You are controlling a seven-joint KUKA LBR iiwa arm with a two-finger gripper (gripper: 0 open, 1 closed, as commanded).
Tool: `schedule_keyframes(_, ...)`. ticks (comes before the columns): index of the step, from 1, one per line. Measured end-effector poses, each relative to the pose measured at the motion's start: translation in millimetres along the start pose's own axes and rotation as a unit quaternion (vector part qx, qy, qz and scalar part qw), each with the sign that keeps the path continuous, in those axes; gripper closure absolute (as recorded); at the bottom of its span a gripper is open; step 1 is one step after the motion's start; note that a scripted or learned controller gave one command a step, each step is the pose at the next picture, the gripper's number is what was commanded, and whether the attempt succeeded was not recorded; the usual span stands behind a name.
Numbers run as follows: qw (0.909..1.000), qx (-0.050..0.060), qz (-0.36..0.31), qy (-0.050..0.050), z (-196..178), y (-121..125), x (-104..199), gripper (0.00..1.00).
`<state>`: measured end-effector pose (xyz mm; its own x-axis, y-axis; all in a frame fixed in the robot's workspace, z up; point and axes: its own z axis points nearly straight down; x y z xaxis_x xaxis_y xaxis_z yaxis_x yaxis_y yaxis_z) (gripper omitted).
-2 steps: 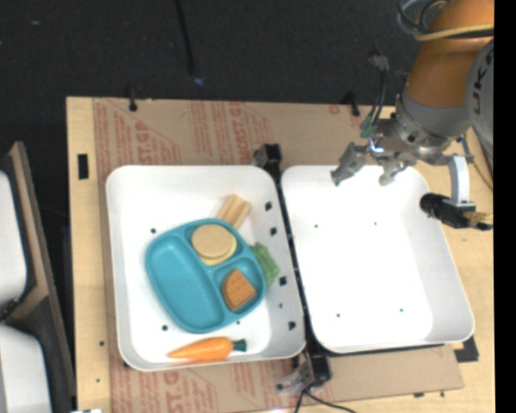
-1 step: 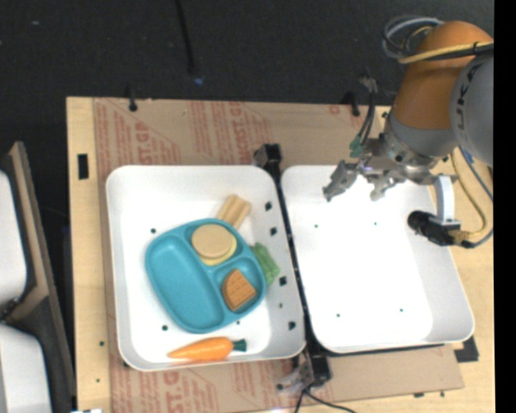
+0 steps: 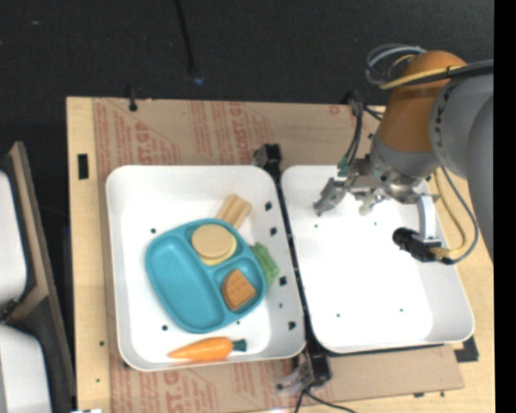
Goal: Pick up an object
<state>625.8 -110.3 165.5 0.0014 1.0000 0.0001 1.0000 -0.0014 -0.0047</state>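
Observation:
The left bin [image 3: 129, 231] holds a blue divided plate [image 3: 185, 286] with a round tan cracker-like piece [image 3: 214, 242] and a brown bread slice [image 3: 238, 289] on it. A wooden block [image 3: 234, 209] lies just beyond the plate and a green piece [image 3: 267, 263] sits at its right edge. An orange carrot [image 3: 205, 348] rests near the bin's front wall. My gripper [image 3: 348, 198] hangs over the far left part of the right bin [image 3: 387, 299], its fingers spread apart with nothing between them.
The arm, with its orange band [image 3: 413, 101], reaches in from the right above the right bin's far edge. A black cable and fitting [image 3: 417, 243] hang below the wrist. Cardboard [image 3: 198, 132] covers the bench behind the bins.

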Motion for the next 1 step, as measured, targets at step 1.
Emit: schedule_keyframes(1, 1.0000, 0.000, 0.000, 0.000, 61.3, -6.4, -1.4, 0.00)
